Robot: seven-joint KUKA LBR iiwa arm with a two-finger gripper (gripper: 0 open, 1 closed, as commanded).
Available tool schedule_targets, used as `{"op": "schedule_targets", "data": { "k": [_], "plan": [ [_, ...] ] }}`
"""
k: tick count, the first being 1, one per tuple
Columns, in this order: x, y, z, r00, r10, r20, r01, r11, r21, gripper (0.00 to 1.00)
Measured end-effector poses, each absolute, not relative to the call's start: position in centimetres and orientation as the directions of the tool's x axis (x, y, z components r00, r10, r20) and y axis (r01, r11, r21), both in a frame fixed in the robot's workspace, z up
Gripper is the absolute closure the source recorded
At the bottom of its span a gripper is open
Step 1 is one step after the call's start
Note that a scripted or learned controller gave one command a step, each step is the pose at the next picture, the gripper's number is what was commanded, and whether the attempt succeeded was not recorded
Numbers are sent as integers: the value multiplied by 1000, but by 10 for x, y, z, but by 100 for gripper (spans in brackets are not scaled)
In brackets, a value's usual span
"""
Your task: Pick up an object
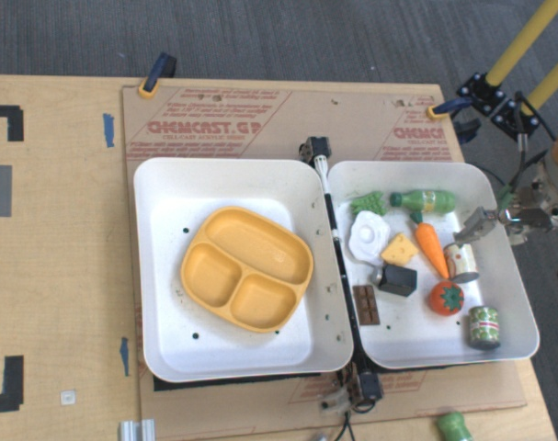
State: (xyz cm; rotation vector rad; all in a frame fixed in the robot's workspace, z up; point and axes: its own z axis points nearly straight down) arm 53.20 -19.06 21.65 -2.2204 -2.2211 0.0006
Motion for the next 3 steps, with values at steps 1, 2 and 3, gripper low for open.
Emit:
{"op": "schedule_targets", "data": {
  "k": [1, 2, 3],
  "plan": [
    [548, -159, 112, 67, 998, -7, 997, -67, 26, 0],
    [549, -157, 111, -61, 998, -11, 998, 61, 28, 0],
    [543, -122, 86, -304, 953, -1, 953, 304, 4, 0]
  ]
}}
